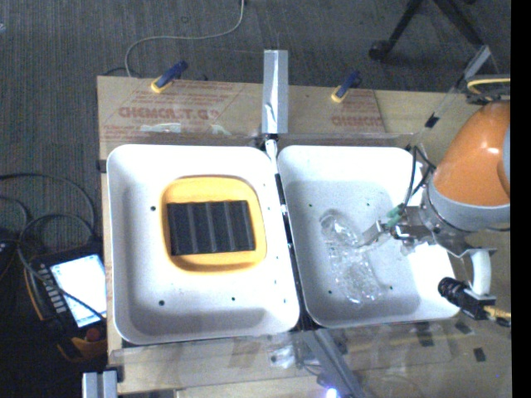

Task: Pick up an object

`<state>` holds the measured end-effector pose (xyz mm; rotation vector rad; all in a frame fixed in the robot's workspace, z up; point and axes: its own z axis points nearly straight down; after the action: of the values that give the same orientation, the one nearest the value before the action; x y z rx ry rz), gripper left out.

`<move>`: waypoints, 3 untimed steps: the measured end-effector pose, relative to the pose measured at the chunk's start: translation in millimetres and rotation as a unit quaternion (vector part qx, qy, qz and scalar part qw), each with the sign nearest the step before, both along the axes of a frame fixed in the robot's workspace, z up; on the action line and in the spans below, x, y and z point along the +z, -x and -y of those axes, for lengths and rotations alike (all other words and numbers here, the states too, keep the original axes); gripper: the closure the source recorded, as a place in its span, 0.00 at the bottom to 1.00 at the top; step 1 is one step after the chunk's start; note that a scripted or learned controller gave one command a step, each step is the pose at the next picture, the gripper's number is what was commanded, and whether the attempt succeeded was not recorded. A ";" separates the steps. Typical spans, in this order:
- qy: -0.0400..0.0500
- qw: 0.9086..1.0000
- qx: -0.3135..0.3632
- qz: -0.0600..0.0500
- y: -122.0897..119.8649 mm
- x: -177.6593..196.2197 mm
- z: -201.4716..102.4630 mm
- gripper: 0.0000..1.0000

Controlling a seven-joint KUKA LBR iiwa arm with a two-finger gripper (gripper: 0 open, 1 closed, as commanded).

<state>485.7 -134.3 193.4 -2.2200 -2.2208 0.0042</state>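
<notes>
Two shallow white bins sit side by side on the surface (241,110), which looks like a brown board with faint red lettering; at the far left, off the surface, a small device with a lit screen (76,279) lies on the dark carpet among black cables. The left bin (133,305) holds a yellow tray-like object (214,224) with a dark ribbed panel in its middle; it lies flat, roughly central in that bin and a little toward the far wall. Two blue-and-yellow clamps (168,76) grip the far edge of the surface, one above each bin; a silvery strip (275,89) runs from that edge down to the seam where the bins meet. The right bin (332,168) holds a clear, crinkled plastic object (348,259), hard to make out against the white floor; it spreads from the bin's middle toward the near wall. The pincer (388,224) hangs over the right part of this bin, just beside the clear object's right edge; whether it touches the plastic cannot be told, and whether it is parted or closed cannot be told either. Behind it the grey arm with its orange band (473,168) reaches in from the right; a black chair base (431,11) stands on the carpet beyond.
</notes>
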 end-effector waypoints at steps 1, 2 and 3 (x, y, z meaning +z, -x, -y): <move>0.000 0.998 -0.057 0.009 -103.4 -102.6 16.4 0.00; 0.003 0.999 0.041 0.010 -82.6 -101.8 -16.1 0.00; 0.004 0.999 0.053 0.011 -76.6 -101.6 -22.2 0.00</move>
<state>562.3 -112.0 91.8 -2.1137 -2.3505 -0.0104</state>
